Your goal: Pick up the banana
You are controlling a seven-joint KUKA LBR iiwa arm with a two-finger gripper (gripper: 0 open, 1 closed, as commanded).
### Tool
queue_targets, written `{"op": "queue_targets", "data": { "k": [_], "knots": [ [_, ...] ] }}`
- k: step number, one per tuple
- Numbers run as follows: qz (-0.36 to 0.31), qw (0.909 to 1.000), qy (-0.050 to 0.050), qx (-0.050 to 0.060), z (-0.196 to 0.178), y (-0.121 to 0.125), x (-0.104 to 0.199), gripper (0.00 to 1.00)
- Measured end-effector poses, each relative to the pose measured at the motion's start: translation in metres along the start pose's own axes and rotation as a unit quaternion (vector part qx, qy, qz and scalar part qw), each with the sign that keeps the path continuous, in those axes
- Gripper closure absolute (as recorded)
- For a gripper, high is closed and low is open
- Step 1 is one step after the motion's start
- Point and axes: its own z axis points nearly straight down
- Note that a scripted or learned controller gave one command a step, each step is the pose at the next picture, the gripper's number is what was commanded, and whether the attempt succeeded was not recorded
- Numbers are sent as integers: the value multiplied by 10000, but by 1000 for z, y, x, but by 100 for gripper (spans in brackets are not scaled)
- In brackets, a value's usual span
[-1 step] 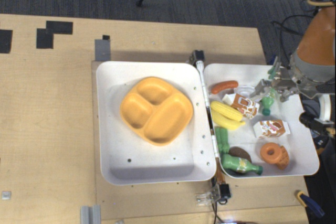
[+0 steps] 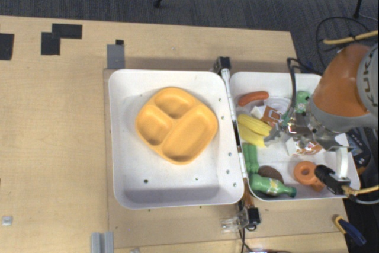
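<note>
The banana (image 2: 251, 129) is yellow and lies at the left side of the right bin (image 2: 296, 197), close to the wall between the two bins. My gripper (image 2: 284, 132) hangs over the middle of that bin, just to the right of the banana. From this view I cannot make out any contact between them. The grey arm with its orange band (image 2: 340, 83) comes in from the right and covers part of the bin's right half.
A red sausage (image 2: 253, 98) lies behind the banana, and a green piece (image 2: 251, 157) lies in front of it. A green bottle (image 2: 271, 186), a brown item (image 2: 271, 172) and an orange ring (image 2: 306, 173) sit along the front. The left bin (image 2: 127, 127) holds a yellow divided plate (image 2: 176, 124).
</note>
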Motion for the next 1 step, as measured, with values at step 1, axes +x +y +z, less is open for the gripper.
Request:
{"op": "queue_targets", "data": {
  "k": [1],
  "knots": [
    [367,9993,0,-15,-39,44,52,0]
  ]
}}
